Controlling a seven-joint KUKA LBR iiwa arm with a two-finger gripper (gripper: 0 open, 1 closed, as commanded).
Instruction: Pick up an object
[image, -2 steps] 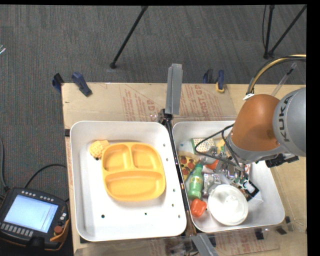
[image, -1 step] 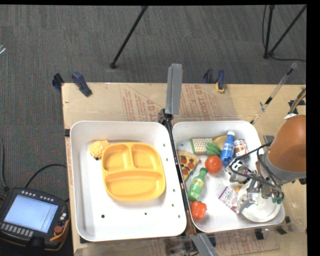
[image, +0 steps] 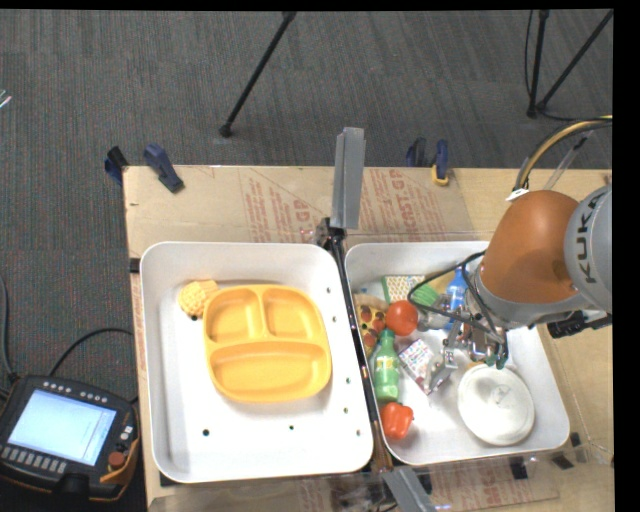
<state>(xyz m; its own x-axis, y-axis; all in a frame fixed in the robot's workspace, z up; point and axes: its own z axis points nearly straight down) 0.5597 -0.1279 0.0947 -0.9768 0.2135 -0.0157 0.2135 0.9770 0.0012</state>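
Note:
My gripper (image: 472, 345) hangs low over the middle of the right bin (image: 452, 452), under the orange wrist band (image: 530, 255). It sits just above the white round bowl (image: 495, 404) and right of a crumpled silver snack packet (image: 423, 364). Left of it lie a red tomato (image: 401, 317), a green bottle (image: 385, 367), a red pepper (image: 396, 420) and a pizza slice (image: 368, 318). A blue bottle (image: 456, 291) and a green item (image: 427, 294) lie partly under the wrist. Nothing shows clearly in its grasp.
The left bin (image: 165, 330) holds a yellow divided plate (image: 267, 340) and a yellow corn piece (image: 196, 296) at the plate's upper left corner. A grey divider post (image: 348, 185) stands between the bins at the back. A teach pendant (image: 65, 432) lies at the lower left.

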